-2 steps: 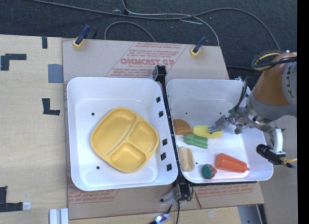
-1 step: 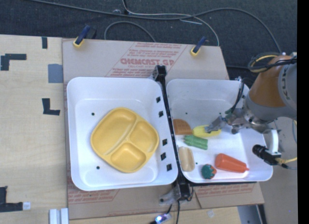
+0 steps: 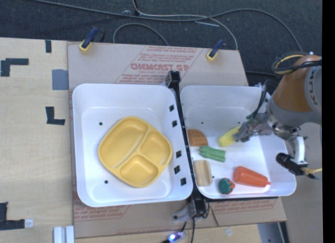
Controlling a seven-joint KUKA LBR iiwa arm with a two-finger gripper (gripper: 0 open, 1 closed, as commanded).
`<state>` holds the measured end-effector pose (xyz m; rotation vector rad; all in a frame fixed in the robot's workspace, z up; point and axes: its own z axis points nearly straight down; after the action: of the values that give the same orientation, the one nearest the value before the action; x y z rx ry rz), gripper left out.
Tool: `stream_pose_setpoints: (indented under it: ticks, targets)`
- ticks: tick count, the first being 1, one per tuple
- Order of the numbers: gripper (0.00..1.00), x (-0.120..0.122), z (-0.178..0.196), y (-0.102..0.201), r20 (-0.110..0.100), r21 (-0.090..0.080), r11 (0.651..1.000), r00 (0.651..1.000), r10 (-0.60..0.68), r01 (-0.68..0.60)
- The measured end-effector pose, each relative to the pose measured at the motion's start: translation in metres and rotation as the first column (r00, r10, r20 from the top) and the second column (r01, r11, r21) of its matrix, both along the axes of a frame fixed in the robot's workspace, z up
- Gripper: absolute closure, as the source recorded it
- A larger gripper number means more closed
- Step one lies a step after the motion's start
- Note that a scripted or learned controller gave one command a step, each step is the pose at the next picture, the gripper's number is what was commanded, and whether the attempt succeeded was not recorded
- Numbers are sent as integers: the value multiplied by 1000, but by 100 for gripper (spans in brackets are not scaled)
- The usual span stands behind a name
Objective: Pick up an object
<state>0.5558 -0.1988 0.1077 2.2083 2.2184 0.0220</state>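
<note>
In the right bin (image 3: 220, 98), a small yellow piece (image 3: 228, 137) lies tilted near the middle. My gripper (image 3: 245, 132) is low in the bin at that piece's right end, touching or almost touching it; whether it holds the piece is hidden. The arm (image 3: 293, 98), grey with an orange band, comes in over the bin's right wall. Other items in this bin are a brown-orange piece (image 3: 197, 137), a green piece (image 3: 212, 153), a tan wooden block (image 3: 202, 173), an orange carrot (image 3: 251, 176) and a small green and red ball (image 3: 226, 185).
The left bin (image 3: 84, 132) holds a yellow divided plate (image 3: 135, 151). A black divider (image 3: 180, 132) runs between the bins. Both bins rest on a cardboard sheet (image 3: 157, 61) held by two yellow clamps. Cables cross the dark floor behind.
</note>
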Motion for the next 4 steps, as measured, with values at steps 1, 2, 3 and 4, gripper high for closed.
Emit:
stream_pose_setpoints:
  ticks: [1,2,3,4]
  targets:
    - [100,-7,59,-2,-14,-4,1000,1000,-4,4]
    - [100,-4,121,4,-12,-4,1000,1000,-2,2]
    - [100,-3,151,4,-15,-3,1000,1000,-3,3]
    - [100,-6,135,57,-20,-1,1000,1000,1,-1]
